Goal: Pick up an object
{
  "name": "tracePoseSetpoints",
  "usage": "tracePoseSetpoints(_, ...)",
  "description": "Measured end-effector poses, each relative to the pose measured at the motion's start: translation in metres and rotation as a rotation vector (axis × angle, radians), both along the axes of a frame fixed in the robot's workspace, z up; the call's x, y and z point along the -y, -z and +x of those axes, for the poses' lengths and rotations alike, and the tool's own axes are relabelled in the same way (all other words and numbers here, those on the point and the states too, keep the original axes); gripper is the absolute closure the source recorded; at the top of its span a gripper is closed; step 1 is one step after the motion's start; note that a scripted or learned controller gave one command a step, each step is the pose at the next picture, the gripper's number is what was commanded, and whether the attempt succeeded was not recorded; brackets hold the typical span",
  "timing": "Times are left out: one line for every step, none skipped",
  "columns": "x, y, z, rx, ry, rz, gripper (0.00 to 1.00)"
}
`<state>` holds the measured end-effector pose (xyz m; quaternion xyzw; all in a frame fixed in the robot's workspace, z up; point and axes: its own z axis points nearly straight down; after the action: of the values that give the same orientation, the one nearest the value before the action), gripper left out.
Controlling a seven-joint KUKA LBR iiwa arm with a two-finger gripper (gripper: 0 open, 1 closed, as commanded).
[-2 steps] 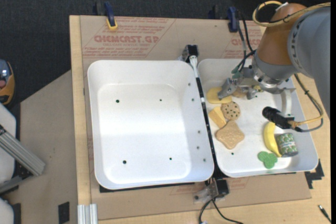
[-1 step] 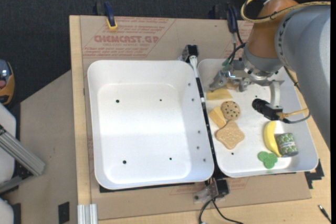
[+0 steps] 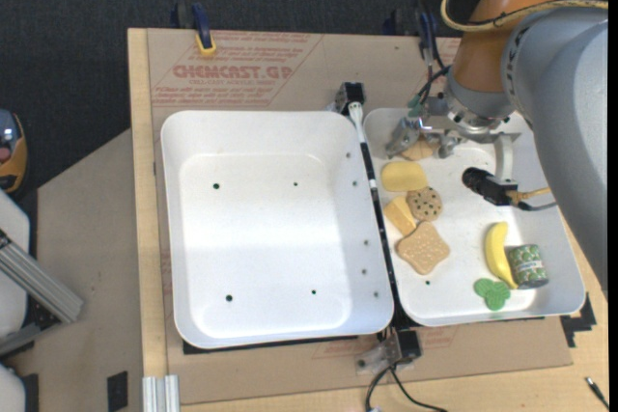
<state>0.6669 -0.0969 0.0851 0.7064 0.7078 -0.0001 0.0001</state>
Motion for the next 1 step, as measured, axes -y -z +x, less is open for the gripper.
tracePoseSetpoints(0.0,-0.0109,-0.0002,0.001,-0.001,-0.001,1.0)
